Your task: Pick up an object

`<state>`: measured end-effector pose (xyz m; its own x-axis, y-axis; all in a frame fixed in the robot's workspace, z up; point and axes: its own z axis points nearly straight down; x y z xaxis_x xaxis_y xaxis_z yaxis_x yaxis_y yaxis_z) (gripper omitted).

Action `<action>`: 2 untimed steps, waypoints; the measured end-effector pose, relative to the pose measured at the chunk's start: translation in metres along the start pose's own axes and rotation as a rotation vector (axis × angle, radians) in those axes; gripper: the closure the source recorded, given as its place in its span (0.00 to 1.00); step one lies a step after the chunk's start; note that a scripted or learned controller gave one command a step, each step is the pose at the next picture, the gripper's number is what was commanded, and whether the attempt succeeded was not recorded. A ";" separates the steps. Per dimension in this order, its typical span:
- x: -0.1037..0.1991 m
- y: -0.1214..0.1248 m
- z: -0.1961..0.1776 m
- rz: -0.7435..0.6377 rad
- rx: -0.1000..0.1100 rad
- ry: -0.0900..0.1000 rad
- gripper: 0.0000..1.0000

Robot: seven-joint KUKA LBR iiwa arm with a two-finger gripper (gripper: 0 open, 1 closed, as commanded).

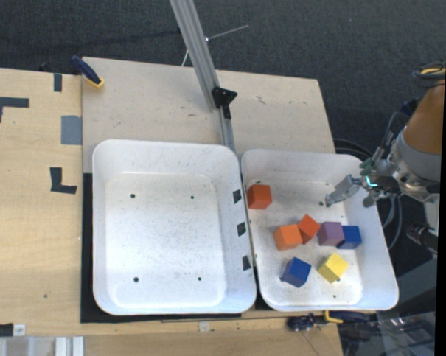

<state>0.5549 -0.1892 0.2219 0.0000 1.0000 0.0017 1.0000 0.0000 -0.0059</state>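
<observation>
The gripper [346, 191] hangs over the right bin [380, 291] at the right of the frame, fingers open, holding nothing. The purple block [330, 233] lies just below; descend straight, avoiding its touching neighbours.

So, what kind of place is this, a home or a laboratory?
Most likely a robotics lab bench for grasping trials. Two shallow white bins, the left bin and right bin, sit on a taped plywood bench, coloured cubes such as the yellow cube lie inside, and a gripper reaches in.

Grey arm [423, 156] with orange band, dark cables, small green light
</observation>
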 end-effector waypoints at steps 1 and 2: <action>0.000 0.001 -0.003 -0.002 -0.004 -0.001 0.00; -0.005 -0.008 0.055 0.000 0.001 -0.001 0.00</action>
<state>0.5465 -0.1939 0.1671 0.0001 1.0000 0.0005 1.0000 -0.0001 -0.0070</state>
